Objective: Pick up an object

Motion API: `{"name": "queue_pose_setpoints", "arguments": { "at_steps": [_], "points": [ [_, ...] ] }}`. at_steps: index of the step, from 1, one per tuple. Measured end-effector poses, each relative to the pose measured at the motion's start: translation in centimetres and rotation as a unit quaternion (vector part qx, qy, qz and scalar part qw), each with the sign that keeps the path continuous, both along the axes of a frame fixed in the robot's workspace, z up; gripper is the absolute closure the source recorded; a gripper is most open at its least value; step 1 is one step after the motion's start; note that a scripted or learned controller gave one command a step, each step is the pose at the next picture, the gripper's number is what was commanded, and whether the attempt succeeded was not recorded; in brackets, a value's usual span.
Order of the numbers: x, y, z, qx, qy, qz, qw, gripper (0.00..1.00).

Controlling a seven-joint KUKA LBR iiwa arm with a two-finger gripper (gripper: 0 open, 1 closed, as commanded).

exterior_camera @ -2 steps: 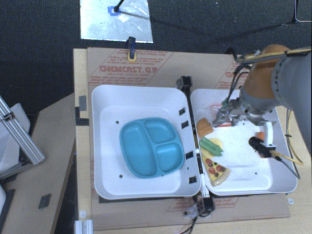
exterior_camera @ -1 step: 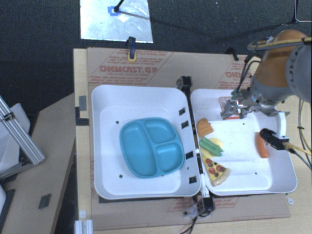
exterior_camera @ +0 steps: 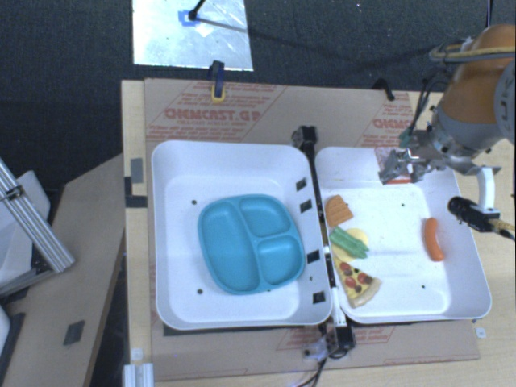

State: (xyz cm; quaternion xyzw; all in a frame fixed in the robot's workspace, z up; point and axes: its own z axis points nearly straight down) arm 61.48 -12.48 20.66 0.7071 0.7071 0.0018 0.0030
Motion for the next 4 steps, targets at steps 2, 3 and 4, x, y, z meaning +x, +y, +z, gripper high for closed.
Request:
{"name": "queue_pose_setpoints", "arguments": {
  "at_steps": [2,3,4],
  "points": [
    [1.9,5.3,4.4,0.0017,0.002,0.005,1.0000,1.00],
    [1.9,10.4,4.8,0.0017,0.002,0.005,1.0000,1.00],
    [3.4,15.7,4.2,0.0016,0.002,0.005,1.0000,1.00]
  ]
}}
